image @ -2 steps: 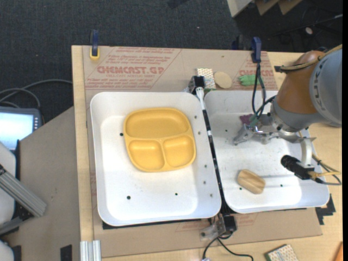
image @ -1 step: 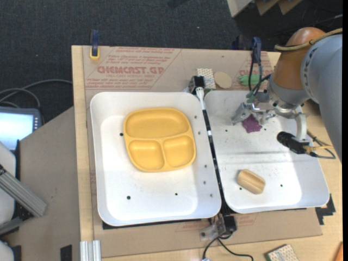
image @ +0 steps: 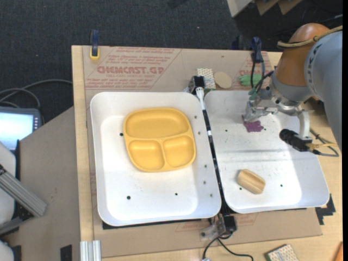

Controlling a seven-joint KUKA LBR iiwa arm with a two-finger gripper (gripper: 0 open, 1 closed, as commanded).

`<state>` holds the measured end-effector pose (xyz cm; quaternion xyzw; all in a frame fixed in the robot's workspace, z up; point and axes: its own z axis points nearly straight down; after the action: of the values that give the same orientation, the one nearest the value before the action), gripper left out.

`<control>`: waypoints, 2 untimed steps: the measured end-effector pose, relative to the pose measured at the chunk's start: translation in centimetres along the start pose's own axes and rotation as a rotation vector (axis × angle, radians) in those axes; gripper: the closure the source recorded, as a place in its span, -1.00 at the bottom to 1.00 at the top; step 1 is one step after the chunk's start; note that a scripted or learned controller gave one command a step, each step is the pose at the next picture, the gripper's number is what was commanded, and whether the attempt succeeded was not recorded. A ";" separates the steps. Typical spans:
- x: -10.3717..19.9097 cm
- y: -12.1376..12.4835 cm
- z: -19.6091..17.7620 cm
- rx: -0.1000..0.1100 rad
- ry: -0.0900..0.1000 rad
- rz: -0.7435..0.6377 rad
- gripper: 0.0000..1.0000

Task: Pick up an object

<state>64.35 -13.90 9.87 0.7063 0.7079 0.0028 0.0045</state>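
In the right bin (image: 304,197) the gripper (image: 253,115) hangs just above a small purple object (image: 253,126), its opening impossible to judge, while a tan block (image: 250,181) lies nearer the front.

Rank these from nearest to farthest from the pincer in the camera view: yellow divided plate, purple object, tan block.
1. Purple object, just below the pincer, right bin.
2. Tan block, right bin's front.
3. Yellow divided plate, left bin.

Bench (image: 136,69): brown printed board. Bears two white bins side by side, right bin (image: 272,200) under the gripper (image: 253,116), left bin (image: 109,200) beyond.
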 end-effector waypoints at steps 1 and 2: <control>0.0 0.0 0.1 0.001 0.000 0.000 -1.00; -5.7 2.4 1.4 0.004 -0.001 0.003 -1.00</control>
<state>66.79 -19.57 8.51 0.7075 0.7067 0.0009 0.0033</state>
